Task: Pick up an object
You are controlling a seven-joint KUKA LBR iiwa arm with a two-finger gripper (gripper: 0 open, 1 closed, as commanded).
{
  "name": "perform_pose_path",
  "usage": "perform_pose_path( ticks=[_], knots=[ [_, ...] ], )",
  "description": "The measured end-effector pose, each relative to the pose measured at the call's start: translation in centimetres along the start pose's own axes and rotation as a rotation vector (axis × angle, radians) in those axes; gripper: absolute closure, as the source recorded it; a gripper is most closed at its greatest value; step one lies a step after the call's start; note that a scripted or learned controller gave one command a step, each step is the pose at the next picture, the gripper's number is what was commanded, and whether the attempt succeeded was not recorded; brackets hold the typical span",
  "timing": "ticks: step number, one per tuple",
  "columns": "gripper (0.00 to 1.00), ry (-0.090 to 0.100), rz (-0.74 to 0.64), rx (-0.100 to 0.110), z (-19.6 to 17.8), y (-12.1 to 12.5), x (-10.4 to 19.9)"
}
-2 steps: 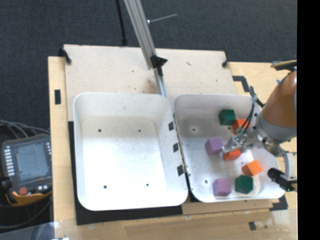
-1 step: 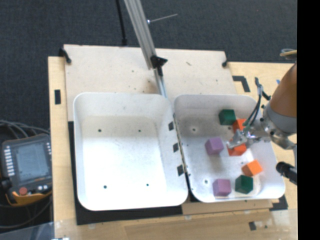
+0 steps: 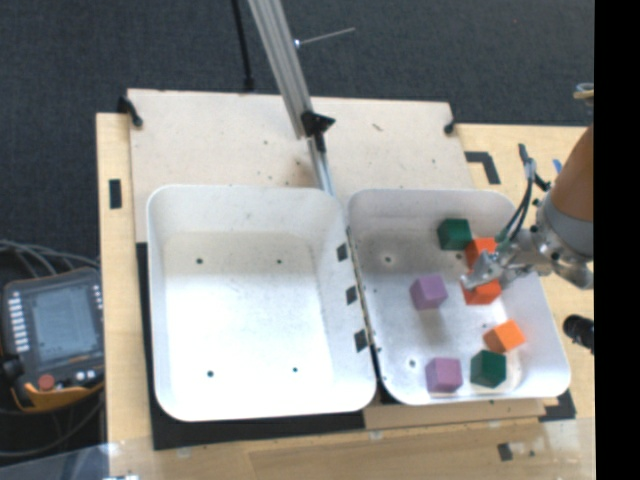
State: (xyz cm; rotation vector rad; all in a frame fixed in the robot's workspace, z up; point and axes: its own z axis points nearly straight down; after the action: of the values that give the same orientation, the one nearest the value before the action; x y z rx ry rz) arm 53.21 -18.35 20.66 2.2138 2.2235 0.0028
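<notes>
Orange-red block under metal gripper, finger state unclear, matte cubes in smooth white right bin

We are looking down into a robotics lab or test cell. A plywood bench stands on dark carpet and carries two shallow white bins, fixed side by side. A slanted aluminium rail rises from the bench's far side. At the left edge sits a handheld control pad with a screen and its cables. The grey robot arm enters from the right.
</notes>
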Motion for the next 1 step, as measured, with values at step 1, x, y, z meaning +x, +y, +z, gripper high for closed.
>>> perform_pose_path(
  ticks=[1],
  knots=[
    [1.0,0.003,-0.004,0.0,-1.32,0.8,5.71]
  ],
)
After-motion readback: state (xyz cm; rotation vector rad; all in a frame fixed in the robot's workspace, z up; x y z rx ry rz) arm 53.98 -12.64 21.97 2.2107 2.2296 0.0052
